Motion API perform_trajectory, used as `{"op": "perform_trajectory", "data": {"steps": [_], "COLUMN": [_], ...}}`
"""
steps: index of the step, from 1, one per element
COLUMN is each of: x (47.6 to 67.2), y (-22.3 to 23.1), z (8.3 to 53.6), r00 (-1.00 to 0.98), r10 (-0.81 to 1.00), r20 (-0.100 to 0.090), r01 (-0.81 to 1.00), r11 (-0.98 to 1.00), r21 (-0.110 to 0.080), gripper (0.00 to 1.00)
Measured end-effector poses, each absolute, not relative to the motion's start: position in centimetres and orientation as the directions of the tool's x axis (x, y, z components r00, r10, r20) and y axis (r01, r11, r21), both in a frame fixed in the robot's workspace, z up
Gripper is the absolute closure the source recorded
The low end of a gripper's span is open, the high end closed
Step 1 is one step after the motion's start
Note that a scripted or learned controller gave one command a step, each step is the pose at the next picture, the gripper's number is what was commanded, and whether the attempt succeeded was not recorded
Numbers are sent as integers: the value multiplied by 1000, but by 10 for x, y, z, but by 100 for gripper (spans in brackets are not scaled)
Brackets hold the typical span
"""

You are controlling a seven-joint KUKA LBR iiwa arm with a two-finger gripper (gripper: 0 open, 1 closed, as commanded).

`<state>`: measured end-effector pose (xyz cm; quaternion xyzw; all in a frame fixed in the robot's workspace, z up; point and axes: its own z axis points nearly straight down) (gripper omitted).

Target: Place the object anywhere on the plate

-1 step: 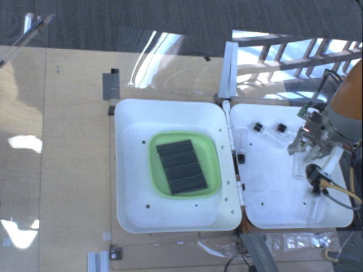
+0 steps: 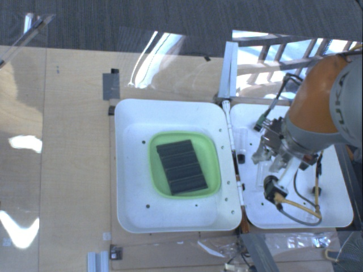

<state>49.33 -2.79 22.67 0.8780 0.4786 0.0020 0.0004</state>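
dark slab [image 2: 181, 166] on plate [image 2: 211, 152] (long axis near-vertical)

A single fixed camera looks down from above at a slant onto a wooden bench [image 2: 62, 152]. It is set far enough back to take in both white bins: the left bin [image 2: 127, 208] sits near the centre of the frame, and the right bin [image 2: 340, 208] runs toward the right edge. Dark ribbed flooring [image 2: 142, 10] fills the top of the frame, beyond the bench's far edge. The robot arm [image 2: 326, 101] enters from the right, over the right bin.
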Motion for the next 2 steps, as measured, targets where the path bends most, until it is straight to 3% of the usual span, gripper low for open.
{"op": "perform_trajectory", "data": {"steps": [1,2], "x": [497,497], "y": [69,69], "z": [202,202], "r00": [422,423], "r10": [907,906], "r20": [1,2], "r01": [907,906], "r11": [-422,-423], "r21": [0,1], "gripper": [100,0]}}
